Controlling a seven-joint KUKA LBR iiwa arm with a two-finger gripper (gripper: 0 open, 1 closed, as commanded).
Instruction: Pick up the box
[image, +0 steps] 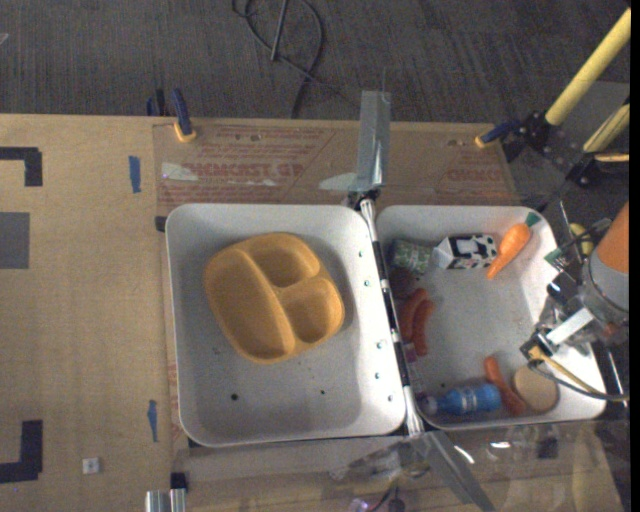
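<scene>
The box (468, 251) is a small white carton with black cow patches, lying near the back of the right bin (470, 330). Next to it on the right lies an orange carrot (510, 249). My gripper (548, 345) hangs at the right bin's right edge, well to the right of and nearer the front than the box, just above a round tan disc (536, 391). Nothing shows between the fingers.
The right bin also has a green-labelled can (409, 255), red sausages (417, 320), a blue bottle (464, 401) and an orange piece (500, 380). The left bin (200, 400) carries a yellow divided plate (274, 296). A metal divider runs between the bins.
</scene>
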